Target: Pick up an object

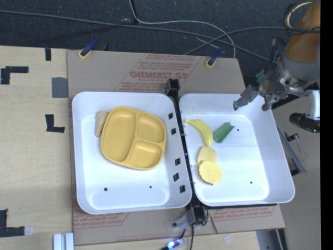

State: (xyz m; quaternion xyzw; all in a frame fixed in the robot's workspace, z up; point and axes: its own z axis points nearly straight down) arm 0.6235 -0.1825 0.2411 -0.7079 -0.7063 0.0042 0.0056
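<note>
We see the jaws [256,101] standing open, their two grey fingers spread apart with nothing between them, hanging at the far right corner of the right bin [260,155], over its upper rim. The grey wrist and its orange band rise off toward the right behind them.

From there, the nearest thing we could take is the small green piece [223,132], lying inside the right bin, down and to the left of the jaws and well clear of them. Its long axis runs on a slant, from lower left to upper right, roughly pointing back toward the jaws. We judge the coming move turns on that: the jaws must travel down-left into the bin and close across the short width of the piece.

Just beside the green piece, further left, lies a yellow banana [203,131], curved, its length running from upper left to lower right. Below it sit two yellow slices [209,166], touching one another.

In the left bin [88,139] we see a yellow divided plate [133,138] with a tan sponge [100,123] tucked at its left edge. Both bins rest on cardboard on the bench [31,155].
</note>
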